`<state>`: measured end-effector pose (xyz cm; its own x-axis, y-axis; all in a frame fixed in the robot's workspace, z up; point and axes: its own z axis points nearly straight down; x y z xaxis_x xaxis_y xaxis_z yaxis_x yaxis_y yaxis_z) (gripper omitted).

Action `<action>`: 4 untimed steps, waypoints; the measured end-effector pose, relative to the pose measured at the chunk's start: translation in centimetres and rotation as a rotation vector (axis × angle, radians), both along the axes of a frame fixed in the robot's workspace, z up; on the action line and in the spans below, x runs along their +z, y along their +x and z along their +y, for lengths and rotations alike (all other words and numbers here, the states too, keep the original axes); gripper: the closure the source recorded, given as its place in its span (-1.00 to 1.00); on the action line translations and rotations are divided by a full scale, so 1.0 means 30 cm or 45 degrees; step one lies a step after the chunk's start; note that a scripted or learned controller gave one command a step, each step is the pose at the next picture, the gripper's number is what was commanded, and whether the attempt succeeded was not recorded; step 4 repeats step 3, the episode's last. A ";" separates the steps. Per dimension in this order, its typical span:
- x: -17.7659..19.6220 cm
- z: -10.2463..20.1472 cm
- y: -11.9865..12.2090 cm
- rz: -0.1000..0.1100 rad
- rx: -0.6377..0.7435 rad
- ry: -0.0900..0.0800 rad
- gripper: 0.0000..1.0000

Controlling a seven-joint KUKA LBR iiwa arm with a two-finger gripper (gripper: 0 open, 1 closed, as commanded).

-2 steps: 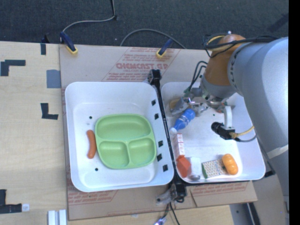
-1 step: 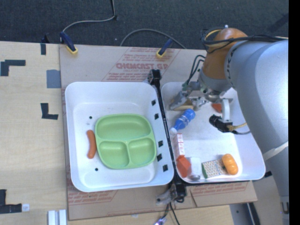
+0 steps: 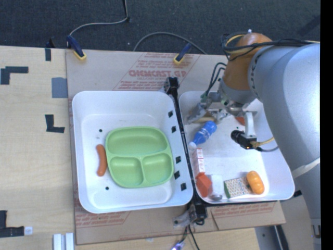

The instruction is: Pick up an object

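Observation:
My gripper (image 3: pixel 204 112) hangs low over the back left part of the right bin (image 3: pixel 276 171), below the orange wrist band. Just in front of it a small blue bottle (image 3: pixel 204 133) lies tilted on the bin floor, close to the gripper's tip; whether they touch I cannot tell. Along the bin's left wall lie a red and white packet (image 3: pixel 200 163) and a red object (image 3: pixel 204 184). At the front sit a green box (image 3: pixel 235 187) and an orange fruit-like object (image 3: pixel 255 181).
The left bin (image 3: pixel 83 113) holds a green divided plate (image 3: pixel 139 156) and an orange sausage (image 3: pixel 101 160) beside it. A black cable end (image 3: pixel 242 138) dangles from the arm over the right bin. A black divider (image 3: pixel 178 134) with clips runs between the bins.

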<state>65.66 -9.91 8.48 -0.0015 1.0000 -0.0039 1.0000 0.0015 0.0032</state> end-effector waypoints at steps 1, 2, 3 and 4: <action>-0.002 0.008 0.041 0.004 0.000 0.003 -1.00; 0.021 0.008 0.040 0.009 0.001 0.003 1.00; 0.324 0.205 -0.207 0.010 0.002 0.006 1.00; 0.324 0.205 -0.207 0.010 0.002 0.006 1.00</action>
